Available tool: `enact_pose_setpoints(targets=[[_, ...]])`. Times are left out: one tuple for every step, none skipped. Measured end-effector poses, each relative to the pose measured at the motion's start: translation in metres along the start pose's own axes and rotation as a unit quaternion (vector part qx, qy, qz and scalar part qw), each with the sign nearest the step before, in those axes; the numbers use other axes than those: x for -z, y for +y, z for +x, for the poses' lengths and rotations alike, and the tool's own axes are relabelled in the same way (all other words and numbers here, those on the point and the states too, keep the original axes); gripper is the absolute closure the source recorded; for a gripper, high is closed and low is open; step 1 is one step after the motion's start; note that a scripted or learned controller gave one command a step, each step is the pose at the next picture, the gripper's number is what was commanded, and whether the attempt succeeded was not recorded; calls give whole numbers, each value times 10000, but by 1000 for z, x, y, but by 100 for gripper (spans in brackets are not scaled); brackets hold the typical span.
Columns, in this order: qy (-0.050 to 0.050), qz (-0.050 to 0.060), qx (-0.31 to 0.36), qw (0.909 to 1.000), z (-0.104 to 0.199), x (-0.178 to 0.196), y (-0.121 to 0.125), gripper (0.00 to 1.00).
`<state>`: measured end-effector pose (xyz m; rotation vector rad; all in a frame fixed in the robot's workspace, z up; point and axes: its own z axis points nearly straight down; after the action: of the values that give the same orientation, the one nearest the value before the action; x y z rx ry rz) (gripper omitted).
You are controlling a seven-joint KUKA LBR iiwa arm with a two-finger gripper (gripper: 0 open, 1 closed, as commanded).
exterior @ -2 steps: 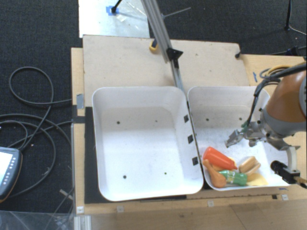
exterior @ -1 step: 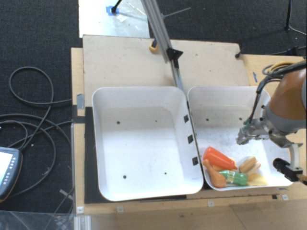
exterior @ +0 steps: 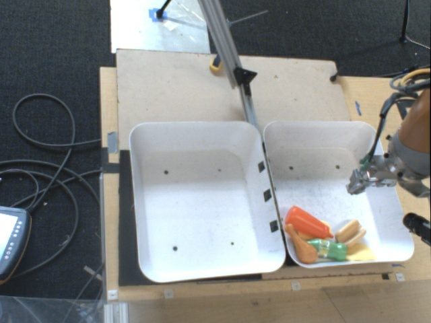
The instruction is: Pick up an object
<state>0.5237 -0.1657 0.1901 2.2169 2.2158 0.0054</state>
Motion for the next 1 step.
enact_pose_setpoints(targets=[[3,4,29,10000,-1,41,2,100]])
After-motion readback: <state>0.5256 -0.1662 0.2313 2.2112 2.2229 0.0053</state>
